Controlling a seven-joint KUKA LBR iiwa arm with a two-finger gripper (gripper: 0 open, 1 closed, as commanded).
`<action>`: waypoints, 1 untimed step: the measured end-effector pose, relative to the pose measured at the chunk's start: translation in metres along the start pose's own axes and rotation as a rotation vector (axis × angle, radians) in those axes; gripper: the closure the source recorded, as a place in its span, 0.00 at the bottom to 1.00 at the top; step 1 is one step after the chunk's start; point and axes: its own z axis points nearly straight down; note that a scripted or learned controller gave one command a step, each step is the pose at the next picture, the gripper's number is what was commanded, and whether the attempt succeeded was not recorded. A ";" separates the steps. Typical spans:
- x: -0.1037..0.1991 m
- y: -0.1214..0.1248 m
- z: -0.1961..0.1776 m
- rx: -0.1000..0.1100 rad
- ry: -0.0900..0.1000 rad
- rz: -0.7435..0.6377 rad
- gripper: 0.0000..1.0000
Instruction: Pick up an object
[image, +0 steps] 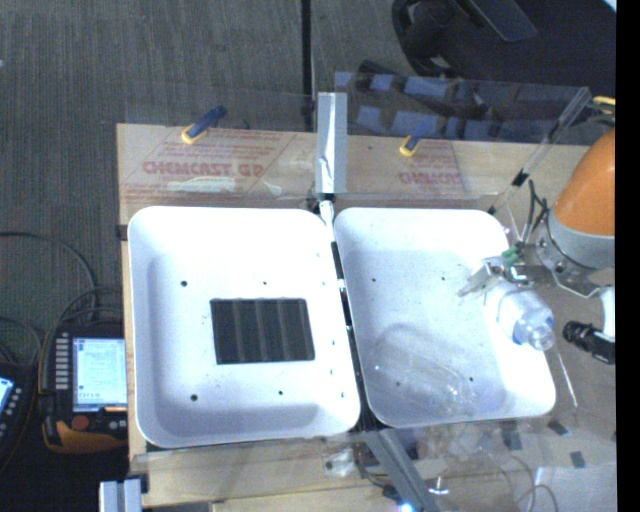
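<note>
At the right of the frame we see the claw (497, 277) over the right bin (420, 235), fingers spread and gripping nothing, a clear bottle (428, 368) lying lower down.

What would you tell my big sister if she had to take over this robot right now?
Gripper: over the right bin's far right side; I cannot tell whether it is open or shut, and nothing shows between its fingers.
Things: a clear plastic bottle lies in the right bin near the front; another clear, bottle-like thing sits at that bin's right edge below the gripper. A dark ridged rectangular panel lies flat in the left bin.
Done: nothing visibly picked up.
Left: grasp one object and lift it.
</note>
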 end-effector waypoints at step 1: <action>0.003 -0.053 -0.063 -0.002 0.001 0.000 0.00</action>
